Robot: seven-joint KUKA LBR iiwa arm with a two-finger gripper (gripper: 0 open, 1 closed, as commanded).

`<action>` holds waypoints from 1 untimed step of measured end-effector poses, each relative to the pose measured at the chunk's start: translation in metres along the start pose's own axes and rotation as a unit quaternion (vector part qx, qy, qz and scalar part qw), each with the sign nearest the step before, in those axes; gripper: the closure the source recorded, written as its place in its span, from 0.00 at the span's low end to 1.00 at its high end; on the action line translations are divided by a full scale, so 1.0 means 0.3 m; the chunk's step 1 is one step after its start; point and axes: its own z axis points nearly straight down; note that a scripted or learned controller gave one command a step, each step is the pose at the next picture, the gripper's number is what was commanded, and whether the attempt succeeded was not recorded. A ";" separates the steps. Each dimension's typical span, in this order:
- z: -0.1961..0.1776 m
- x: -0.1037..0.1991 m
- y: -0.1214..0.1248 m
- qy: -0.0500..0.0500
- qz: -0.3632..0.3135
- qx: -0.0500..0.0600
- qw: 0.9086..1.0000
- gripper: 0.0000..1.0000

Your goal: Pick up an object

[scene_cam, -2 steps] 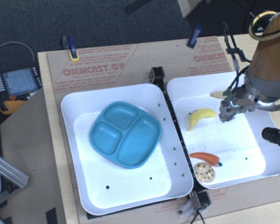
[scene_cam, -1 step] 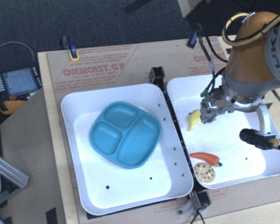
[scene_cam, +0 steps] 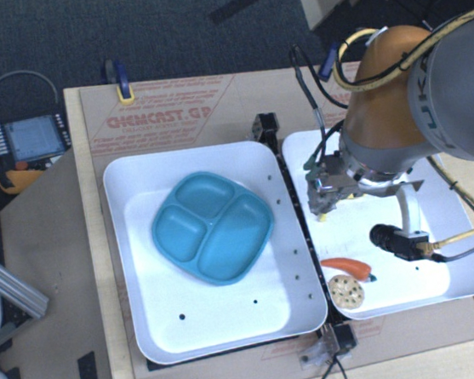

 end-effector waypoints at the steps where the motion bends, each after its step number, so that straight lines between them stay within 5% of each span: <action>1: 0.006 0.179 0.030 0.000 -0.001 -0.002 1.000 1.00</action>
